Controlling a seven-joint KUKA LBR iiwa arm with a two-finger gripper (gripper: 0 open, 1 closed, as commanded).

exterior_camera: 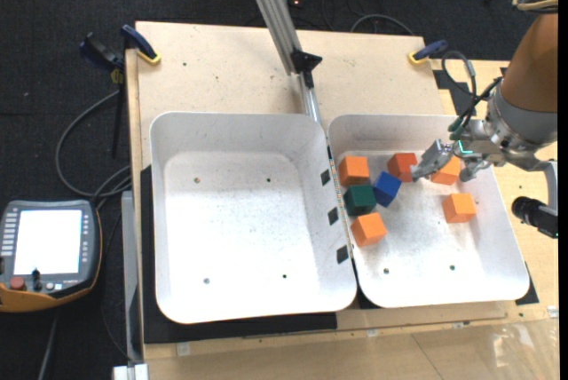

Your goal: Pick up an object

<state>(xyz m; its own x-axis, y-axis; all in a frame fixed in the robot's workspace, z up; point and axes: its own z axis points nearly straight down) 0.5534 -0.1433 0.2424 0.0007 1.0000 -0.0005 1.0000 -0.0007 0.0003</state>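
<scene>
Blocks scattered across the right bin: orange cube near the bin's left wall, green cube just below and touching it, blue cube beside the green one on its right, red-orange cube above the blue, another orange cube lower down near the divider, one more orange cube apart toward the right side, and an orange block directly under the gripper. Reaches in from the right, grey wrist below an orange band, over the upper part of the right bin. Fingers: cannot tell whether spread or pressed together, too small and tangled with the block beneath; cannot tell either whether that block is pinched or merely lying underneath. Left bin white, shallow, speckled with fine dark flecks. Both bins side by side on a pale wooden board, with blue-and-yellow clamps at its upper corners. Slanted metal rail running from the top down to the seam between the bins. Dark carpet all around, black cables looping across it. Teach pendant with a pale screen and orange casing on the floor at far left.
</scene>
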